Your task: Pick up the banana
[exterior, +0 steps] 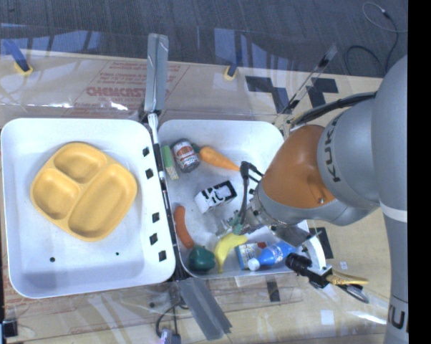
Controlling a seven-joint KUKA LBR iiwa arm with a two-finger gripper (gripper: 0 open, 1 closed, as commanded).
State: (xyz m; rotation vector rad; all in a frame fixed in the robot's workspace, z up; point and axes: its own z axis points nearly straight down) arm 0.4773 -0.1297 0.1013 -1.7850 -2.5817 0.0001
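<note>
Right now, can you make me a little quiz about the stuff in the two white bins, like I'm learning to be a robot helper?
1. True or false: the banana lies in the same bin as the yellow divided plate.
2. Which thing lies right beside the banana, toward the near corner of the right bin? A) the carrot B) the dark green round fruit C) the small can
3. Fill in: the plastic bottle next to the banana has a ___ label.

Key: 1 false, the plate is alone in the left bin. 2 B. 3 blue.
</note>
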